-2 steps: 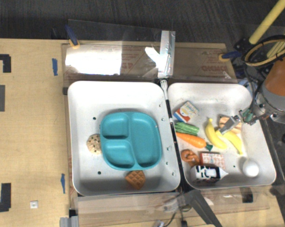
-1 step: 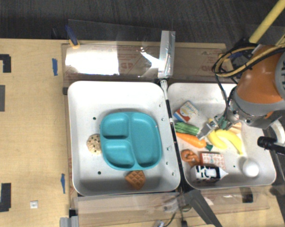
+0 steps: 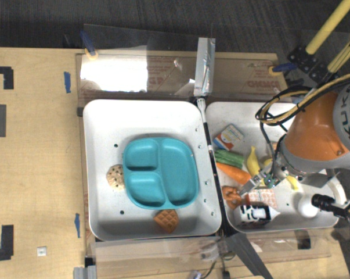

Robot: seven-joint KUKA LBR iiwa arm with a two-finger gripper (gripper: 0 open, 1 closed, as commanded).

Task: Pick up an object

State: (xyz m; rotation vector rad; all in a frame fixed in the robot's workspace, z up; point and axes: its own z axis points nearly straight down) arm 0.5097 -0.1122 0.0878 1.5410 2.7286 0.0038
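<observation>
The right bin (image 3: 244, 114) holds a heap of toy food. A white carton with orange and blue print (image 3: 230, 137) lies near its back, with a green vegetable (image 3: 228, 157), a carrot (image 3: 231, 172) and a yellow banana (image 3: 253, 160) in front of it. My gripper (image 3: 258, 182) hangs low over the middle of this bin, just right of the carrot and above a white and red packet (image 3: 263, 197). The orange-banded wrist (image 3: 314, 133) hides the bin's right part. I see no object lifted.
The left bin (image 3: 99, 121) holds a teal divided plate (image 3: 161, 172), a speckled cookie (image 3: 115, 176) at its left and a brown waffle (image 3: 166, 219) at its front. A black and white item (image 3: 255, 213) and a white bottle (image 3: 306, 205) lie at the right bin's front.
</observation>
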